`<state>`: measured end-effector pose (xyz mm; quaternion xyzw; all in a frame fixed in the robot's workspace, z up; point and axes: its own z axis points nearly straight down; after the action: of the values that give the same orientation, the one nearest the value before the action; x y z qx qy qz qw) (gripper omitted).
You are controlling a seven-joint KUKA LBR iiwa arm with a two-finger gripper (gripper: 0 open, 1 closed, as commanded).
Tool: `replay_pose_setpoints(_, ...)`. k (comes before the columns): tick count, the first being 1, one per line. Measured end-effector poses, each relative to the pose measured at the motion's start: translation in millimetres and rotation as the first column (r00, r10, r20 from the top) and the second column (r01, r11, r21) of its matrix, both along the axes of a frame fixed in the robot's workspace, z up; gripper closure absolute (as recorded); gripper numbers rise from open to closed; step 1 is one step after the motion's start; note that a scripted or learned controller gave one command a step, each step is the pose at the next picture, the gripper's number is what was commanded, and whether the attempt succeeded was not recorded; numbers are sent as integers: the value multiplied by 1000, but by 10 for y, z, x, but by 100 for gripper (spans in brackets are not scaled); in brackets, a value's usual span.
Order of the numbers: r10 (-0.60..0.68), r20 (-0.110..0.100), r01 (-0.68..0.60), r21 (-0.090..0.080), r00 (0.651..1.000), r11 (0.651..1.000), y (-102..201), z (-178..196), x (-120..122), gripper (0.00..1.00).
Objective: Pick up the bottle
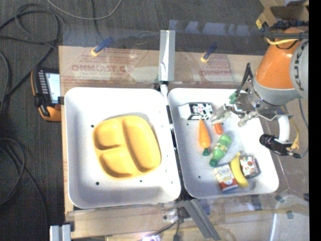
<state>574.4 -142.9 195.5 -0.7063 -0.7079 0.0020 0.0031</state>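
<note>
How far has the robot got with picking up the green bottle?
Done: the arm has reached over the right bin, and its gripper hangs near the back of it. In hand: nothing shows between its fingers. Left: the green bottle lies on the bin floor beside the carrot, so the robot must come down, grip it and lift.

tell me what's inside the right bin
The right bin holds a green bottle, a carrot, a banana, a black-and-white carton, a red box and a can. The gripper covers part of its far side.
</note>
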Motion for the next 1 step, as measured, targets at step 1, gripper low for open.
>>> replay_pose_setpoints(1, 74, 9, -74, -1, 997, 997, -502, -1032, -232, 0)
